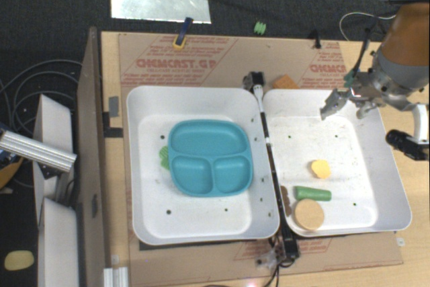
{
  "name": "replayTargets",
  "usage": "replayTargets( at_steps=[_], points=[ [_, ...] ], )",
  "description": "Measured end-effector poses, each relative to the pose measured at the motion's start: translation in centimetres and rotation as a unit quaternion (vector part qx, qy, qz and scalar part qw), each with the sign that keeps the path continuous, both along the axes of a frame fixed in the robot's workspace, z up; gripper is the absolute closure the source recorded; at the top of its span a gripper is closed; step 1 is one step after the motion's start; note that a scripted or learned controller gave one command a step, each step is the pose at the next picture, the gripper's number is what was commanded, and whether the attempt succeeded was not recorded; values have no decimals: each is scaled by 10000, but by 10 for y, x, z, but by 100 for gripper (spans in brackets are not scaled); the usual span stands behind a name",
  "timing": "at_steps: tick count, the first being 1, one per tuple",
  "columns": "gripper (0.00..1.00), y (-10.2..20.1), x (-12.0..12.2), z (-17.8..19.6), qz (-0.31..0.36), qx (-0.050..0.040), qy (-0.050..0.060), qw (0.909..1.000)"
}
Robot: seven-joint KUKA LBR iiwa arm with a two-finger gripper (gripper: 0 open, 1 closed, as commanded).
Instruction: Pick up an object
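The right bin (376,165) serves as the landmark; inside it, toward its near edge, lie three small things close together. The green cylinder (313,193) lies on its side with its long axis running nearly level across the view, one end toward the divider between the bins and the other toward the bin's far right wall; the yellow piece (320,169) sits just behind it, apart from it, with no clear long axis; the tan disc (309,214) lies flat just in front of the cylinder, touching or nearly touching it, at the bin's near rim.

The left bin (148,144), beside the right bin, holds a teal divided plate (210,156); a small green thing (164,156) is mostly hidden under the plate's left edge and cannot be identified; an orange thing (285,83) behind the right bin's far rim is partly hidden by that rim.

The arm (406,44) comes in over the right bin's far right corner, cut off by the frame edge; the gripper (349,103) hangs above that corner, tilted down toward the bin's floor, its fingers spread apart with nothing between them, well apart from the three things.
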State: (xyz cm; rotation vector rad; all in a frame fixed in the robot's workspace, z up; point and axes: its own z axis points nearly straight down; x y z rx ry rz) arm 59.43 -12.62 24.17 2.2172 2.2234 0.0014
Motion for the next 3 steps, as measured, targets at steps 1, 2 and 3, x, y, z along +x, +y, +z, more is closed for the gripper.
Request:
replayTargets(
  at_steps=[1, 2, 3],
  points=[
    [0, -2, -35, -162, -20, 14, 46, 10000],
    [0, -2, -67, -158, -17, 8, 20, 10000],
    [100, -2, -65, -147, -10, 6, -6, 10000]
  ],
)
